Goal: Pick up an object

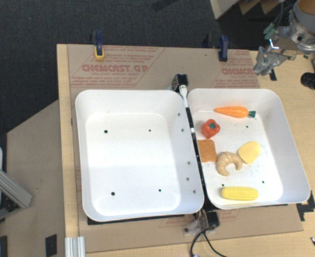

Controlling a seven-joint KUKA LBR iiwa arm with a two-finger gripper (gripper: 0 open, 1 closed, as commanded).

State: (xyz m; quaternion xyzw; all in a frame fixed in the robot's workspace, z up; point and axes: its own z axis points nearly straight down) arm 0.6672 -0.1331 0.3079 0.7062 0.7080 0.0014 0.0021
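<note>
The right bin [277, 138] holds several toy foods. An orange carrot [232, 111] lies at its back, with a red pepper [211, 128] just in front of it. Below the pepper is an orange-brown block [206, 150], and beside that a tan curved piece [228, 163] touches a pale yellow round piece [249, 152]. A yellow corn cob [239, 193] lies near the front rim. My gripper [266, 59] hangs above the bench beyond the right bin's back right corner, apart from all the objects, and I see nothing in it.
The left bin [130, 154] stands beside the right one, with a black strip [189, 127] between them. Both rest on a cardboard sheet [120, 66] held by two blue clamps [98, 40] [223, 47]. Dark floor lies to the left and behind.
</note>
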